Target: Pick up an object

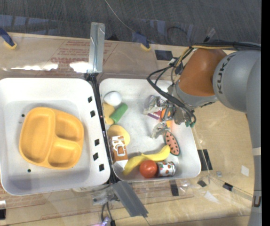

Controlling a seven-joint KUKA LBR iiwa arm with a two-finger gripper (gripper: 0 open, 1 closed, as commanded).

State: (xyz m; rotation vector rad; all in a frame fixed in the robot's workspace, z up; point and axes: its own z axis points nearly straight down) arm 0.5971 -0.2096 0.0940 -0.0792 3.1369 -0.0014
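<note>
The right bin (139, 86) was crowded along its left wall and near edge: an egg (112, 97), a green piece (120, 112), a carton (119, 147), a banana (146, 158), a tomato (148, 169) and a can (167, 169). Bare floor lay open in its middle and far right corner. In the left bin (12, 93), a yellow tray (51, 137) took the middle, leaving a free margin around it.

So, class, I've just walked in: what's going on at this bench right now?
A grey robot arm reaches into the right bin, its gripper low over the toy food, close to a watermelon slice. Nothing shows between its fingers. A banana and tomato lie nearby. The left bin holds a yellow divided tray.
</note>
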